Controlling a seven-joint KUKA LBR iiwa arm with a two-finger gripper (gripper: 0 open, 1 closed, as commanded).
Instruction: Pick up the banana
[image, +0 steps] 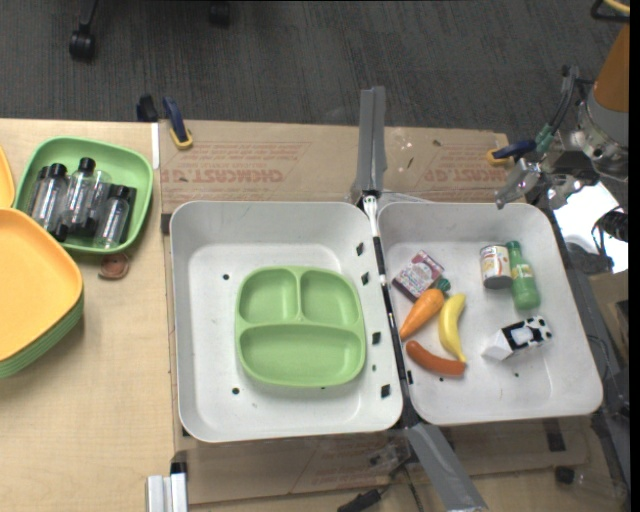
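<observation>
The banana (453, 325) lies untouched in the right bin (570, 400), its lower end touching the sausage (436, 358), the carrot (422, 311) just beside it. The approach has hardly begun: the gripper (527, 180) hangs beyond the bin's far corner, its state impossible to tell. Next it must descend over the banana's middle, clear of the carrot; the can (494, 266) and bottle (522, 275) stand near.
</observation>
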